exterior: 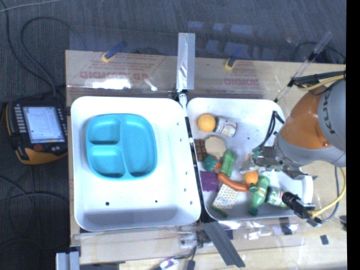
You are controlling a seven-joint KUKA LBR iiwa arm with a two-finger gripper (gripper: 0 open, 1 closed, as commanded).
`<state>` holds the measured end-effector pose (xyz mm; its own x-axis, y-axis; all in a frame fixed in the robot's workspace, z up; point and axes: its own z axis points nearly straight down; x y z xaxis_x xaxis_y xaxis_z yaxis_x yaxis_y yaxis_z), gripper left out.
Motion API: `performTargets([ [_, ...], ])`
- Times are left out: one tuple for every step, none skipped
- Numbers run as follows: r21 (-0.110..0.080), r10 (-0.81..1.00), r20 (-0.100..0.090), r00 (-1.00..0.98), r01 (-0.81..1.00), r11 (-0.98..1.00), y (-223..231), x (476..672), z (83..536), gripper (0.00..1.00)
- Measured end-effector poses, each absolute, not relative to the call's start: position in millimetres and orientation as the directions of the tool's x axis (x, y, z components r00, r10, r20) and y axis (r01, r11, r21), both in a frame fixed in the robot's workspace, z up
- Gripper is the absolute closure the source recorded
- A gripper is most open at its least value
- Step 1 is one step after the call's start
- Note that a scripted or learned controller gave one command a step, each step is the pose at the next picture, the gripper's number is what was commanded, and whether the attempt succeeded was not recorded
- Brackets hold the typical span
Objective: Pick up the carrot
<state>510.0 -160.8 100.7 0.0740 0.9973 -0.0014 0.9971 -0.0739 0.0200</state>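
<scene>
The carrot (232,183) is a long orange-red piece lying flat in the middle of the right bin (247,107), running from upper left to lower right. Its right end touches a small orange round thing (251,177). My gripper (257,158) hangs low over the bin just up and to the right of the carrot, under the grey and orange wrist (306,136). Nothing shows between the gripper and the carrot.
Around the carrot lie a green bottle (228,163), a second green bottle (259,193), a teal piece (210,163), a purple piece (208,180) and a checkered box (224,197). An orange ball (206,122) lies farther back. The left bin (84,204) holds a blue divided tray (120,145).
</scene>
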Motion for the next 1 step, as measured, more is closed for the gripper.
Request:
performTargets([
  [-0.001, 0.998, -0.003, 0.059, 0.998, -0.059, -114.4, 531.9, 235.2, 1.00],
])
